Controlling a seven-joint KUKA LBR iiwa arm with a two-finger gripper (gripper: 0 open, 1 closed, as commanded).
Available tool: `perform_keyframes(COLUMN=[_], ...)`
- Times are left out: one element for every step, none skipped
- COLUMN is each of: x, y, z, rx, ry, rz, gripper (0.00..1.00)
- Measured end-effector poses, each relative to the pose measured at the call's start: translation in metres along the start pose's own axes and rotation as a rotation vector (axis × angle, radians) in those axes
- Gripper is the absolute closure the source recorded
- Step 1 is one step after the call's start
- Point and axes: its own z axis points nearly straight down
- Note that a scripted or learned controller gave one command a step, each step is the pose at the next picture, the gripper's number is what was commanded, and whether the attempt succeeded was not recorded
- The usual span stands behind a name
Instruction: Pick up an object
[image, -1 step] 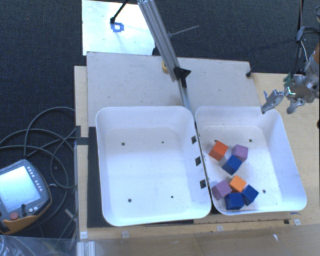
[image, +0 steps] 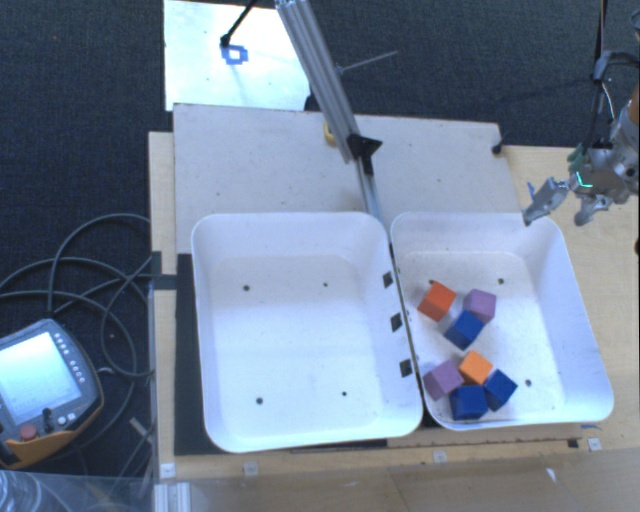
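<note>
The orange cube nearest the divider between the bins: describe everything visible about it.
The orange cube is a small, matte, plain-faced block, seemingly foam or painted wood. It rests flat on the right bin's floor, turned diagonally to the walls, upper left of the cluster. Its lower right corner meets or nearly meets a blue cube. Nothing grips it.

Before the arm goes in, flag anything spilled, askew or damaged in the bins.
Nothing stands out. All seven blocks lie inside the right bin, in two loose clusters, some tilted. The gripper is above that bin's far right corner.
</note>
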Motion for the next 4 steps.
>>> perform_keyframes(x=[0.0,0.007,0.002,0.002], y=[0.003,-0.005,-0.007,-0.005], z=[0.062,0.115,0.157,0.143], rx=[0.004,0.005,0.003,-0.004], ry=[0.001,0.002,0.001,-0.001], rz=[0.003,0.003,0.003,0.001], gripper=[0.0,0.0,0.0,1.0])
